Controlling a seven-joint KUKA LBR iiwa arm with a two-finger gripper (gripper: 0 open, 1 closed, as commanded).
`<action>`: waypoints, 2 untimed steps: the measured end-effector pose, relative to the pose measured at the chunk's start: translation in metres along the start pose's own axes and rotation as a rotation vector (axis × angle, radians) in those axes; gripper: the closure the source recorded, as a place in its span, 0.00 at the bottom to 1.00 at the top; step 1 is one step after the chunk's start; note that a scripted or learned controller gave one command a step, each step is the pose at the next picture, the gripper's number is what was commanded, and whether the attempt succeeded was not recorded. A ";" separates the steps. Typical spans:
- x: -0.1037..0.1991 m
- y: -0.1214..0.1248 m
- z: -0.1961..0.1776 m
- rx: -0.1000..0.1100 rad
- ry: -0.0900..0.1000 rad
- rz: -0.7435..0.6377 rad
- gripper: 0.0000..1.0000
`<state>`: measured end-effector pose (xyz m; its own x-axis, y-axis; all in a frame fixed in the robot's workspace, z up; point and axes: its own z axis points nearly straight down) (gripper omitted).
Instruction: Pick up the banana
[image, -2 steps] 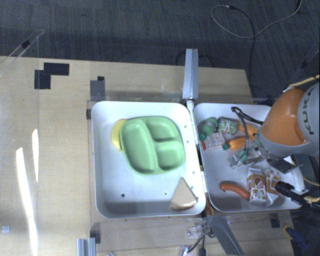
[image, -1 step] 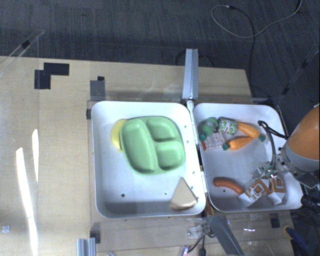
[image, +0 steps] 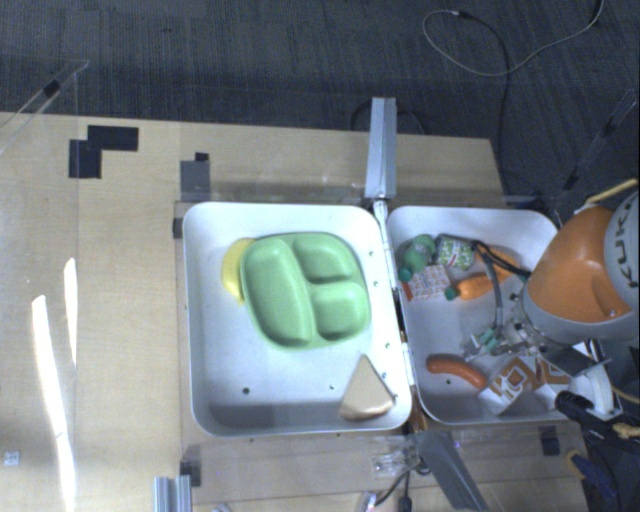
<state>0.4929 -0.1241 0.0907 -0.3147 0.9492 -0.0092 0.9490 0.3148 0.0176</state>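
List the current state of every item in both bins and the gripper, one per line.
banana: left bin, mostly hidden under the green tray, not grasped
green divided tray: upright, resting over the banana
sandwich wedge: lying in the left bin's near right corner
hot dog: lying in the right bin
carrot: lying in the right bin
gripper: low over the right bin's clutter, away from the banana

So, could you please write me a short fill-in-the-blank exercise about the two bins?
1. The green divided tray lies in the ____ bin.
2. The banana peeks out from under the tray's ____ edge.
3. The sandwich wedge sits in the left bin's near-____ corner.
4. The hot dog lies in the ____ bin.

Missing words: left; left; right; right
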 end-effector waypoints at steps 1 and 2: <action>-0.002 -0.001 0.001 0.001 -0.002 0.003 0.00; -0.020 0.060 0.003 0.007 0.003 0.329 0.00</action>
<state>0.5563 -0.1237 0.0887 0.0087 1.0000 -0.0012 0.9999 -0.0087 0.0123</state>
